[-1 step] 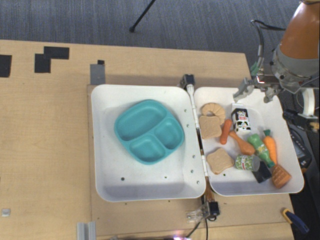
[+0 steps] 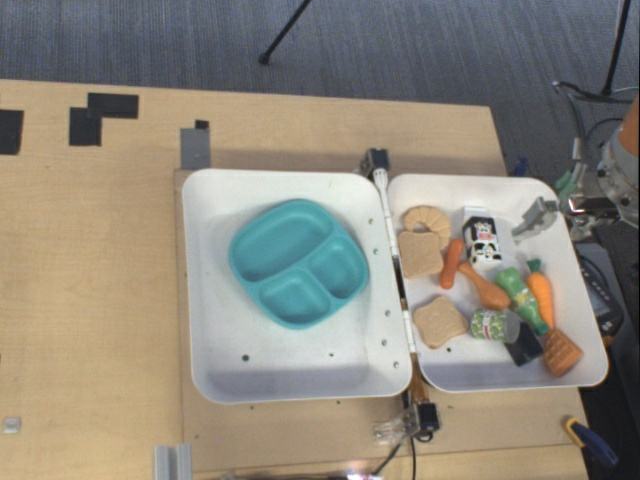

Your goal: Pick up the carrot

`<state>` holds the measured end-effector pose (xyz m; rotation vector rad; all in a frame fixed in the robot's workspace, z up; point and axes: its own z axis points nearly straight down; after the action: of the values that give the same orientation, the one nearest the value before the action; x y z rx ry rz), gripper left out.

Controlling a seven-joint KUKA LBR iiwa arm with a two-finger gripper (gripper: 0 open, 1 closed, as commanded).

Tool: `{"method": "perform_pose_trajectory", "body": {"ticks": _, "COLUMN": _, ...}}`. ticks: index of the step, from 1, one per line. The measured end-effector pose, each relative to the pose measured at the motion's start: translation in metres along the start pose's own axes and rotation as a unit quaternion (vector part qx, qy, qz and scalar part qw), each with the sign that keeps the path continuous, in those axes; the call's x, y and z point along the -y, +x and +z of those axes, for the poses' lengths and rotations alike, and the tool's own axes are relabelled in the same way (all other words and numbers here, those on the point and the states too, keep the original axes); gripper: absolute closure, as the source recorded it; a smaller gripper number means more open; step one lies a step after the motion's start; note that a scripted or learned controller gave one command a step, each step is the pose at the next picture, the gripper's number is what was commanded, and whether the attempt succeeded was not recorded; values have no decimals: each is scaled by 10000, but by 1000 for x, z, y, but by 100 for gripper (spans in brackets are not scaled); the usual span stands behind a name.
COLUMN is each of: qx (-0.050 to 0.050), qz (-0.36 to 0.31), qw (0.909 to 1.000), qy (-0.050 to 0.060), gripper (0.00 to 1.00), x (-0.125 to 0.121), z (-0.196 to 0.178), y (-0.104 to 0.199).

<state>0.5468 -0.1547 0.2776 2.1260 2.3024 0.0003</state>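
Note:
The carrot is a short orange cone with a small green top. It lies in the right white bin near its right wall, pointing toward the front. Just to its left is a green vegetable toy, and left of that a longer orange tapered piece. My gripper hangs over the bin's far right corner. It is above and behind the carrot, apart from it, and nothing shows in its grasp.
The right bin also holds a bagel, two bread slices, a red sausage, a cow-print carton, a green can, a black piece and a brown waffle. A teal divided plate sits in the left bin.

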Motion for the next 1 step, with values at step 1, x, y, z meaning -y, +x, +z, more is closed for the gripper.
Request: {"method": "perform_pose_trajectory", "body": {"ticks": 1, "qx": -30, "qz": -1303, "qw": 9915, "qy": 26, "gripper": 0, "x": 28, "z": 119, "y": -33}}
